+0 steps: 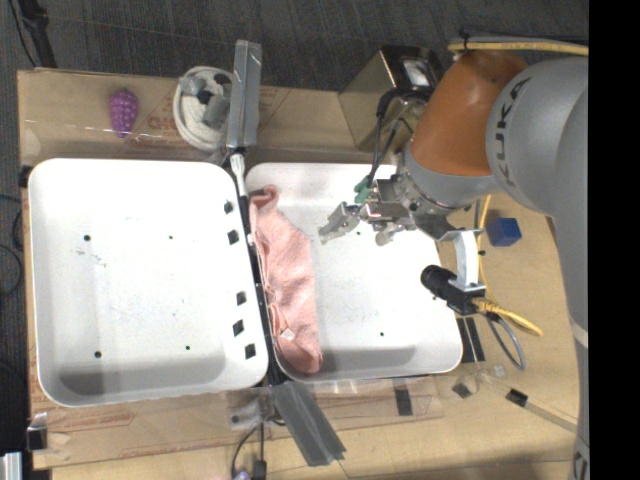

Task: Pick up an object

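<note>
Pink cloth [286, 286] is the only pickable thing sitting in a bin, as far as I can see, so I'm calling that the target. It's bunched in a long strip along the left wall of the right bin [440, 353], jammed against the divider, off to the left of the gripper [338, 224] and a bit below it in the camera view. My guess is it's slumped into that edge because soft stuff just folds up wherever the wall stops it.

Going left to right: the left bin [40, 268] is far to the gripper's left, past the cloth. Up on the bench behind it there's a small purple thing [123, 111] and a white coil of cord [203, 106], both well away from the gripper and outside the bins, so probably not in play.

Then the cloth, then the gripper itself, hanging over the right bin's upper middle with nothing between its fingers. It's a small blur of metal, so honestly I cannot tell whether they're spread or closed. It's near the cloth but not touching it.

To the gripper's right: the grey arm with its orange band [470, 108], and a blue block [505, 231] on the bench outside the bin.
</note>
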Robot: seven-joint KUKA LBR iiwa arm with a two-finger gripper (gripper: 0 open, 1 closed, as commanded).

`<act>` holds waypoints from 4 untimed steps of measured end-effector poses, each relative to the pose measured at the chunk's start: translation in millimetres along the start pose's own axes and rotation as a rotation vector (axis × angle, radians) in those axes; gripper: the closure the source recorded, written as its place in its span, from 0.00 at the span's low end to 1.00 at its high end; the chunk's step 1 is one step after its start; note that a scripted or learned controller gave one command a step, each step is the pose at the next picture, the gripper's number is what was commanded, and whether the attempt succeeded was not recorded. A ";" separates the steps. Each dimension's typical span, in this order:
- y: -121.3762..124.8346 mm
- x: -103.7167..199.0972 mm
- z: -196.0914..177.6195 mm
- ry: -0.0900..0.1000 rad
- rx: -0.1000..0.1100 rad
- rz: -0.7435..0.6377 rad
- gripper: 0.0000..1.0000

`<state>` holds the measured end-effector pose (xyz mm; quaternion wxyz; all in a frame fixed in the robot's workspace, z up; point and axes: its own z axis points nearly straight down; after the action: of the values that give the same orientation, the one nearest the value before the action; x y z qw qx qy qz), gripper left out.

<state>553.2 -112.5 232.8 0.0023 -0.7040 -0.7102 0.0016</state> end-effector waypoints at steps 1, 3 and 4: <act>10.6 15.0 49.5 -0.001 0.000 -0.039 0.00; 27.0 15.3 140.9 -0.001 -0.002 -0.117 0.00; 81.2 8.7 140.2 -0.001 -0.003 -0.176 0.00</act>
<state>633.5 -103.0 92.1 0.0010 -0.6389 -0.7693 0.0004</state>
